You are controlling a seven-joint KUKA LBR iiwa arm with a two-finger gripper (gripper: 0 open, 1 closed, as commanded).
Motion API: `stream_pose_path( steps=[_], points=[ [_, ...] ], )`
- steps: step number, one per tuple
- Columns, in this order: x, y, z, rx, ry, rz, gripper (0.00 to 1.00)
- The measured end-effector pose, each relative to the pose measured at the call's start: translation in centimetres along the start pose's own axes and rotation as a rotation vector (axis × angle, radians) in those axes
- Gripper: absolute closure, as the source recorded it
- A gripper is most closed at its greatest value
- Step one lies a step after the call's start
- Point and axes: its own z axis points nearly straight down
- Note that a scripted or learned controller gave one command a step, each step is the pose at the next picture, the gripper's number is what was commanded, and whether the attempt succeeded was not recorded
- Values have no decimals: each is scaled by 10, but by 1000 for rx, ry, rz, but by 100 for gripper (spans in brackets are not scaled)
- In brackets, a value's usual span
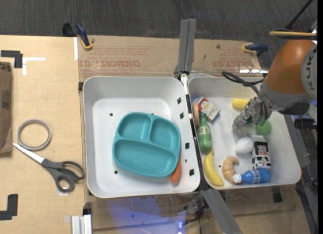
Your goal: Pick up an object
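Gripper low in the right bin, toward its far right side; fingers too blurred to tell whether open or closed, nothing visibly held. Nearest candidate: green ball, just beside the fingertips on the near-right. White egg a little nearer the camera. Yellow piece just behind the gripper. Short sideways shift probably enough.
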Motion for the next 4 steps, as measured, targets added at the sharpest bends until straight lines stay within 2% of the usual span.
stream_pose_path(
  steps=[1, 2, 3, 4],
  points=[
    [-63, 15, 0, 0, 4, 134, 0],
    [-63, 16, -11, 0, -1, 130, 100],
    [-1, 29, -159, 0, -1, 245, 100],
    [45, 19, -40, 1, 3, 128, 100]
  ],
)
